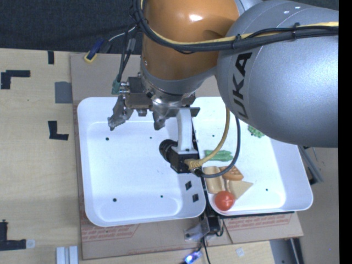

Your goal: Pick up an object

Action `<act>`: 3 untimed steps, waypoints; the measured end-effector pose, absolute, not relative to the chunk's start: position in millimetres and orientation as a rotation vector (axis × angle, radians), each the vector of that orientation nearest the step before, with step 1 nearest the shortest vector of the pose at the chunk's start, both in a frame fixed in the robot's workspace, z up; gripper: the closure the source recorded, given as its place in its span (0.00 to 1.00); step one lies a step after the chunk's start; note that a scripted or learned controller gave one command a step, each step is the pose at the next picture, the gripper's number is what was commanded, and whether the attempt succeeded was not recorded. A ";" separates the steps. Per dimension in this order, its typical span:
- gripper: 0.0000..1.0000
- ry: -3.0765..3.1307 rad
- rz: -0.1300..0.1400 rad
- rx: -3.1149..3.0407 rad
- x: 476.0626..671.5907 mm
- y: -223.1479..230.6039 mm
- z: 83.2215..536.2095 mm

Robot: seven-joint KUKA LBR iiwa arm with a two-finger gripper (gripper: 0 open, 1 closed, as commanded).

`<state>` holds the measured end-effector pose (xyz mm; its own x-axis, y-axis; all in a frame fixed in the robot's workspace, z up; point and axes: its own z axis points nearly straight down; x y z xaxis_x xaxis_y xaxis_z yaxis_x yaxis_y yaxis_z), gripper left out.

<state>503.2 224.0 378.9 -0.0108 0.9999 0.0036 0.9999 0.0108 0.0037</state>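
Fingers (116, 119) of the gripper (136, 120) hang spread apart over the back of the left bin (93, 147), with bare white floor visible between them and nothing held. Above them the arm (275, 65), grey with its broad orange band, comes in from the right and covers much of the right bin (286, 197).

Objects lie in the right bin, well apart from the gripper, bunched near the wall the two bins share. A red ball (224, 200), perhaps a toy tomato, sits nearest the front. Just behind it and touching it lie a few tan and orange pieces (234, 180), overlapping so that their shapes are hard to separate. A green item (219, 156) lies just behind those, and a second green scrap (255, 131) peeks out beside the arm further back. A black fitting (175, 155) with a yellow cable hangs over the shared wall.
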 end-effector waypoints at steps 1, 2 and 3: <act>0.00 2.230 -0.032 2.225 477.8 231.7 115.1; 1.00 2.228 -0.011 2.222 481.5 233.4 133.6; 1.00 2.214 0.006 2.222 535.7 177.6 215.4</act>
<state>535.7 177.6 215.4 0.0038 1.0000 -0.0004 1.0000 -0.0038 0.0062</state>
